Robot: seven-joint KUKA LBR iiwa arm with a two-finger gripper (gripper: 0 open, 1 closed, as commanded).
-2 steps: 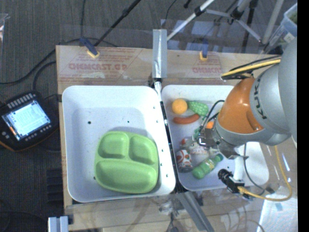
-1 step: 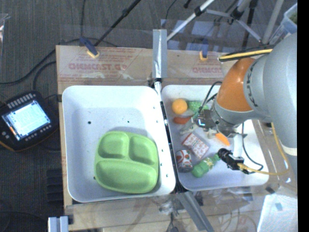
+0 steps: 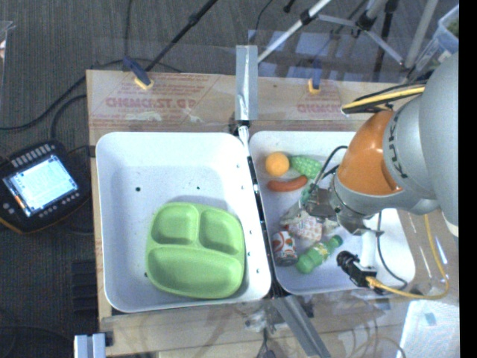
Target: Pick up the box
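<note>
the arm (image 3: 406,155) takes up the right side, its orange band above the right bin (image 3: 402,256), and its wrist hides much of what lies under it. the left bin (image 3: 127,162) carries a green divided tray (image 3: 197,250), well apart from the work. the gripper (image 3: 322,203) is down among a tight clutter near the middle of the right bin; i cannot tell how its jaws stand or whether it has anything. the box (image 3: 307,226) looks to be the pale crumpled thing just under the wrist, though that is a guess. touching or just beside it are a green bottle (image 3: 319,253) and a small red can (image 3: 284,246); farther off lie a red sausage (image 3: 287,184), a green ridged toy (image 3: 305,165) and an orange ball (image 3: 277,163). the risk is closing on a neighbour or nudging the box aside, since they crowd it.
</note>
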